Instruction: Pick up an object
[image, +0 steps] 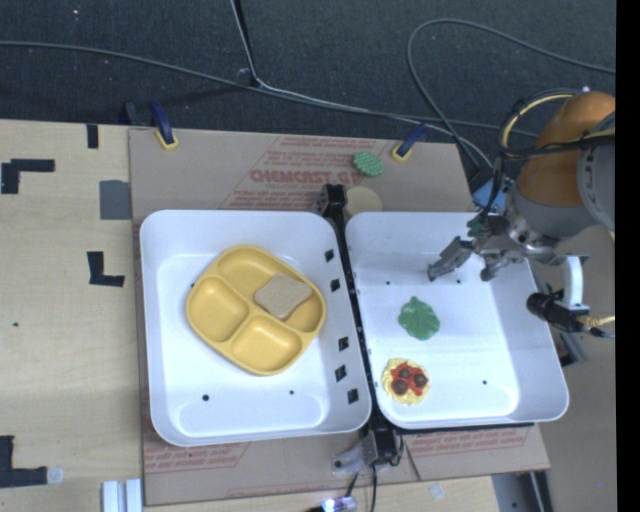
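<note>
A green leafy toy, likely a lettuce or broccoli piece, lies flat near the middle of the right bin, well apart from the walls; it looks light and somewhat soft, with a crinkled outline, and by this view a pinch across its narrow middle from straight above would seem the surest hold; being low and flat, it could slip out from between the fingers. Below it and to the left, near the bin's front wall, sits 1 small round toy pizza, yellow with dark red toppings; it appears stiff, thin and light, best taken across its rim.

The gripper hangs over the upper part of the right bin, above and to the right of the green piece; its 2 fingers stand spread apart with nothing between them; the arm, grey with an orange band, reaches in from the right.

In the left bin rests 1 yellow divided plate carrying 1 tan slice of toy bread; 1 small green dotted piece lies on the cardboard behind the 2 bins; 2 blue-and-yellow clamps hold that board's far edge.
</note>
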